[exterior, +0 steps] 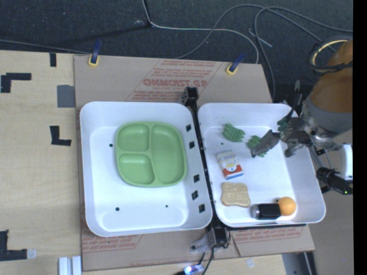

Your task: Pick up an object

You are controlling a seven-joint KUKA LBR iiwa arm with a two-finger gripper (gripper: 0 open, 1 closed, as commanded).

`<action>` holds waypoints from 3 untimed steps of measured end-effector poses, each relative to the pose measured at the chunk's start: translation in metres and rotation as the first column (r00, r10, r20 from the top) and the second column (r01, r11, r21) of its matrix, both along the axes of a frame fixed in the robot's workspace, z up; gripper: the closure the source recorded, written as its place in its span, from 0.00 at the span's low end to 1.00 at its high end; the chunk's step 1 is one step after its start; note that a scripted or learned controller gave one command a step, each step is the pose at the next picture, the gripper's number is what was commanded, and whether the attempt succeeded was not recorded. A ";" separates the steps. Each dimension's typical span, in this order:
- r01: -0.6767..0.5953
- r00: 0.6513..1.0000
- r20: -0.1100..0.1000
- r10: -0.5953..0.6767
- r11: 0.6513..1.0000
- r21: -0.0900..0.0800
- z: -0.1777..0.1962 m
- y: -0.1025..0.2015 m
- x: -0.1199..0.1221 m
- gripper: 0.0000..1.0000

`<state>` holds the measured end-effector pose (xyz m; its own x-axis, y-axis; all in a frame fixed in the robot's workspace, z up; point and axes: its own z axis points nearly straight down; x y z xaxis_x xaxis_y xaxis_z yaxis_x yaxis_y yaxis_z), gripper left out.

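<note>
Over the right bin [298,171] my gripper [265,144] hangs with something dark green between its fingers, so I judge it closed on that green piece [256,146]; I'd raise it slowly and straight, clear of the other green toy [233,133] and small carton [230,165], watching for slip

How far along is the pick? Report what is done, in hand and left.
Done: the arm has reached the right bin, with the claw at a dark green object. In hand: nothing clearly; whether the object sits between the fingers cannot be told. Left: a firm hold and lift. The green toy, small carton, cracker, black item and orange ball lie untouched.
</note>
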<state>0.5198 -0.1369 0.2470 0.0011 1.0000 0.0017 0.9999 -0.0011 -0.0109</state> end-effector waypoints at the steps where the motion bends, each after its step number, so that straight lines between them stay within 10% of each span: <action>1: -0.002 1.000 0.009 0.002 1.000 -0.001 0.004 0.000 0.002 0.00; 3: -0.002 1.000 0.004 0.002 1.000 -0.001 -0.085 0.008 0.003 0.00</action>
